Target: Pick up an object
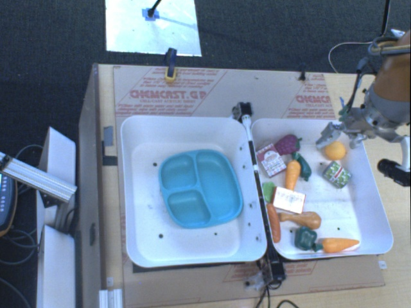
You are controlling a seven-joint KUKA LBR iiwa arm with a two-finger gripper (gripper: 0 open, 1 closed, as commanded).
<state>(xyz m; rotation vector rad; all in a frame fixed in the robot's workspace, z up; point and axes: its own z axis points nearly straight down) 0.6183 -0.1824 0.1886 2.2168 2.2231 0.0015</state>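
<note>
The desk (pixel 192 85) is covered by a tan sheet printed with red lettering, and two shallow white bins sit on it side by side, their inner walls touching along the middle. The left bin (pixel 144 172) and the right bin (pixel 369 197) together take up most of the sheet, leaving a bare strip along the far edge. On that far edge a small black and yellow clamp (pixel 170 66) grips the desk, near the left corner

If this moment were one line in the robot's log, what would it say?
stage: reaching | gripper above right bin's far end | nearest: yellow-orange round fruit | grasp: not visible | blue divided tray in left bin
</note>
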